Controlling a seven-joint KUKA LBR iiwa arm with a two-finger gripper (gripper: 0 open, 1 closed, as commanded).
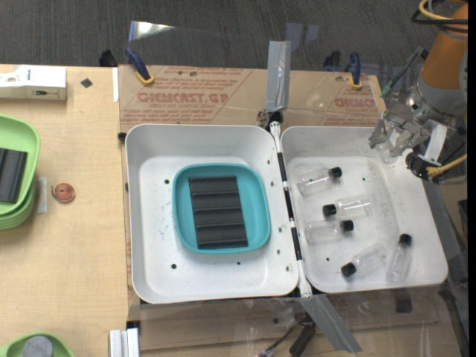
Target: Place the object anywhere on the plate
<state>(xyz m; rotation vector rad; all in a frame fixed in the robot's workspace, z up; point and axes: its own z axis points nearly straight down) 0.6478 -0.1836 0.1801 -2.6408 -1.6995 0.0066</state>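
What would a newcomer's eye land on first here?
The teal plate in the left bin, with a black ridged insert lying on it. Then the clear vials with black caps scattered across the right bin, and the pincer hovering over that bin's far right corner.

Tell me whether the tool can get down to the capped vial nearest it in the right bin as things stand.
Probably yes. The tool sits over the right bin's upper right corner, and the vial lies alone on the bin floor with nothing over it.
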